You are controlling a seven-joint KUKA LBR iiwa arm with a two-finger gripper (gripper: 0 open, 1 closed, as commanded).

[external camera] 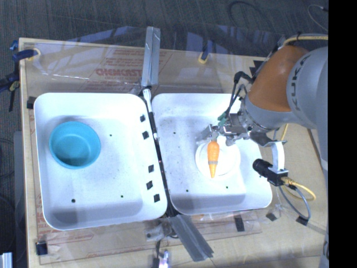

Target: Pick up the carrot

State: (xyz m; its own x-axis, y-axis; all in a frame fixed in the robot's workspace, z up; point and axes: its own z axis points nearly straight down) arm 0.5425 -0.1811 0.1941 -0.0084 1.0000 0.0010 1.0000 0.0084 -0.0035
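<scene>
carrot (213, 158) beneath gripper (219, 137), perhaps touching

Carrot (213, 158) orange – bowl (75, 144) blue – bins (89, 205) white, speckled – arm (290, 82) grey, orange band.

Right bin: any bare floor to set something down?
Yes: the right bin's left half, between the centre divider and the white plate, is bare. The right side is crowded: the carrot lies on the plate with the gripper at its thick end.
</scene>
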